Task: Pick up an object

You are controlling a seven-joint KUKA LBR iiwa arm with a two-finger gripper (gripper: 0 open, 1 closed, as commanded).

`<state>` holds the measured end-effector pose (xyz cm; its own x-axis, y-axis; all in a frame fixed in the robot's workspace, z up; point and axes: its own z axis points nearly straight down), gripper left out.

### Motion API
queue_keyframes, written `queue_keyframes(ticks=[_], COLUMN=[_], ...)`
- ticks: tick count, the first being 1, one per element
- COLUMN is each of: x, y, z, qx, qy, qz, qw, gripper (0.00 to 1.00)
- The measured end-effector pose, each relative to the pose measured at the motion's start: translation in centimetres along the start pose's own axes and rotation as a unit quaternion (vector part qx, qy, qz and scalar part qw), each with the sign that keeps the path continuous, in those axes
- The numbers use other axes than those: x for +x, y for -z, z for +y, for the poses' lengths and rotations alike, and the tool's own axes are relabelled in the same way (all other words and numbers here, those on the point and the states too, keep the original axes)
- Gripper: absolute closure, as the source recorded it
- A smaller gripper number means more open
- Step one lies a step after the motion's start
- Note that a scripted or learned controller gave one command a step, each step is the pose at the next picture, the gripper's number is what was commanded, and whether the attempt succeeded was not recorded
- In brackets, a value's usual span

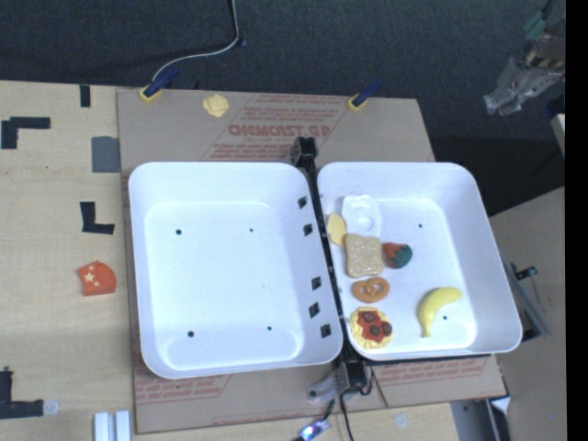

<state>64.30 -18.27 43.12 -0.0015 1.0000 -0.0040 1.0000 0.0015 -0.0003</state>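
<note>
Honestly, whether the fingers (516, 88) are spread or pressed together I cannot tell; they hang blurred at the far right, well apart from the right bin (478, 200). I'd go for the banana (437, 307), lying alone near the right, rather than the toast (364, 255) crowded among the egg (360, 215), pretzel (371, 289) and pizza (371, 327).

Toy foods (371, 278), perhaps six, cluster in the right bin (478, 246).
</note>
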Motion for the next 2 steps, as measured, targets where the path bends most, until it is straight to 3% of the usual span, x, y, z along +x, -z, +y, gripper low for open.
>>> queue_keyframes(ticks=[1,2], x=[-0.5,1.4], y=[3.0,10.7], z=[0.4,-7.8], qx=[-0.001,-0.001], qy=[0.0,0.0], qz=[0.001,0.002], qw=[1.0,1.0], gripper=[1.0,1.0])
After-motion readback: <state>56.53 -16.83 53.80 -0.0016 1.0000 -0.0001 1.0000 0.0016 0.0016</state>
